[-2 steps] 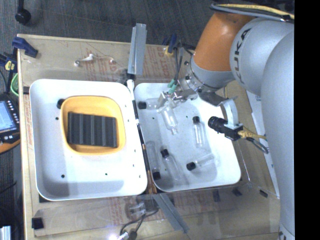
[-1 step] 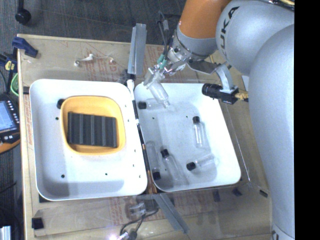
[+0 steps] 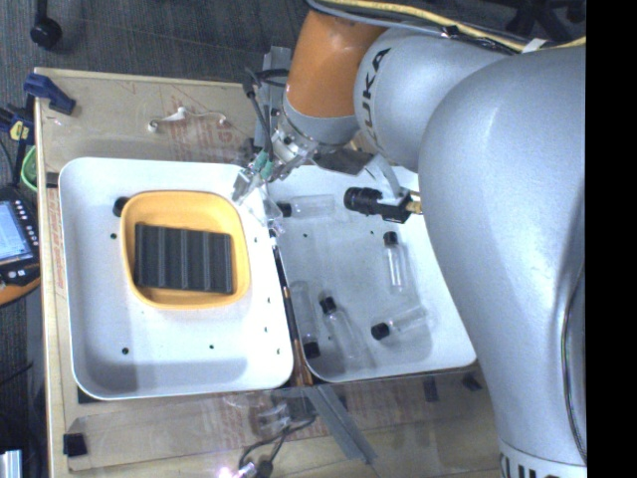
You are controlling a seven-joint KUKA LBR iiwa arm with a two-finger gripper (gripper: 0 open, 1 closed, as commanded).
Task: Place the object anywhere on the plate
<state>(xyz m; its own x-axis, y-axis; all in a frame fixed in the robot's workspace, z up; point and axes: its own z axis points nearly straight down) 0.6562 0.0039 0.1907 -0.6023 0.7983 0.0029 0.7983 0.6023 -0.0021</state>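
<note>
The gripper [image 3: 251, 179] is seen hovering over the far end of the seam where the two bins meet, hung off the grey arm [image 3: 498, 167] with its orange band [image 3: 323, 58]. Whether it's open or closed honestly can't be told, since that spot is too small and cluttered from this angle.

The things to be picked look like clear vials with black caps, and they're all found in the right bin [image 3: 438, 347], on the arm's side of the gripper. The closest vial [image 3: 311, 207] is laid flat just beside the gripper, slightly nearer the camera. A second vial [image 3: 395, 265] is laid well apart from the gripper, further toward the arm. A third vial [image 3: 336, 327] and a fourth vial [image 3: 406, 320] are found farthest from it, by the bin's near edge.

The yellow plate [image 3: 134, 222] is sat in the left bin [image 3: 90, 337], on the gripper's other side and nearer the camera, close by but not underneath it. A dark ribbed insert [image 3: 184, 257] is carried in the plate's middle. All the vials are kept apart from the plate by the bin walls.
</note>
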